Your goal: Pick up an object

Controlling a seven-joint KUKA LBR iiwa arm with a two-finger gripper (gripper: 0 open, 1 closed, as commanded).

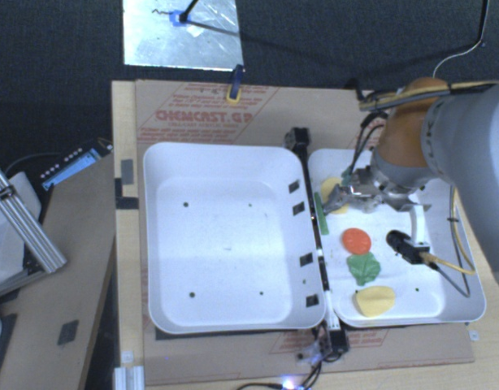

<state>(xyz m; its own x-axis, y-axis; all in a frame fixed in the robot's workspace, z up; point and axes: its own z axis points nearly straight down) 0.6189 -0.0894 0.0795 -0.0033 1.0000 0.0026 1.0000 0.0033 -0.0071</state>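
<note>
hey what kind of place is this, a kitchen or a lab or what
Most likely a robotics lab test bench, not a kitchen: a grey and orange robot arm reaches over two white bins, which sit on a cardboard sheet, with cables trailing nearby.

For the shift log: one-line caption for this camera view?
Grey arm's gripper low in right white bin, beside round orange piece, green piece, yellow piece.

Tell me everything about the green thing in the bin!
The green thing is small, lumpy and leaf-like, maybe soft plastic or rubber. It lies flat on the floor of the right bin. An orange disc sits just above it, seeming to touch its top edge, and a yellow piece lies just below it.
</note>
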